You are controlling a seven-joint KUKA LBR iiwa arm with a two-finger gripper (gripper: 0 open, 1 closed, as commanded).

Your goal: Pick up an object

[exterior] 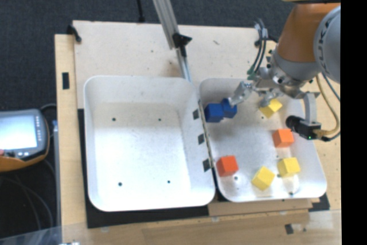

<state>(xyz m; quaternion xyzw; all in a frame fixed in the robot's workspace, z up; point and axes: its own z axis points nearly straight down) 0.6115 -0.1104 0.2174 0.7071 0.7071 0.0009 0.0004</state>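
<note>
The blue block (218, 111) is a plain, unlabelled chunky piece at the upper left of the right bin (309, 192), close to the wall beside the left bin (97, 89). The hand (236, 99) clasps its upper right end between its fingers. Orange and yellow cubes lie scattered nearby on the bin floor

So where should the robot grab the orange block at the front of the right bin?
Probably from straight above, fingers closing on two opposite flat sides of the orange block. It sits flat with its top face showing. The bin wall runs close on its left, so the roomier near and far sides look safer.
</note>
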